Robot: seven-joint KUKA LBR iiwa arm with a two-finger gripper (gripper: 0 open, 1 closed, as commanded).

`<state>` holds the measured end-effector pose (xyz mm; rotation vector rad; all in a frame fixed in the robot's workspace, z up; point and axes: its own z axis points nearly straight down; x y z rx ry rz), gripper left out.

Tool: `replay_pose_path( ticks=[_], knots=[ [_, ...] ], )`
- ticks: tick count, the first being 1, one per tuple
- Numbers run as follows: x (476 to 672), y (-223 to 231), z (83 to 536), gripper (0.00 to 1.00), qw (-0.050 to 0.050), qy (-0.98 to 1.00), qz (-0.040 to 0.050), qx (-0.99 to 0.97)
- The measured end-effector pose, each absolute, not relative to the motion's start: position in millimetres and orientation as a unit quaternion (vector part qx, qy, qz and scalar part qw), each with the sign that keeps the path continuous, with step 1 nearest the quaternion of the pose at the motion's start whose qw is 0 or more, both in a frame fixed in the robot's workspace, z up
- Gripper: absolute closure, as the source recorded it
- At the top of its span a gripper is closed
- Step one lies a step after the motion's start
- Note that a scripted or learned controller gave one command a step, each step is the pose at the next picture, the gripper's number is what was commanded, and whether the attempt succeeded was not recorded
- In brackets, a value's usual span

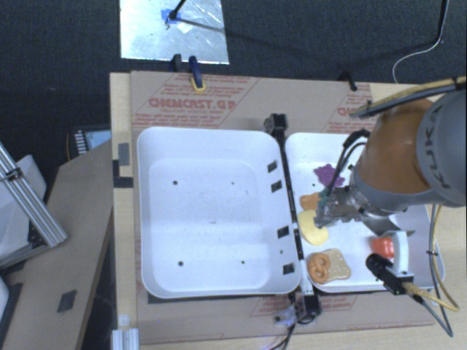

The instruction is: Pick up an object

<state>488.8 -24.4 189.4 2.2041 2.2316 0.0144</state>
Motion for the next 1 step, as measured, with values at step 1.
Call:
replay_pose_path(
  ticks=[1],
  knots=[
    [488.6, 10.3, 296.9, 1.0, 0.004, 0.711, 0.0056, 0.703]
  ],
)
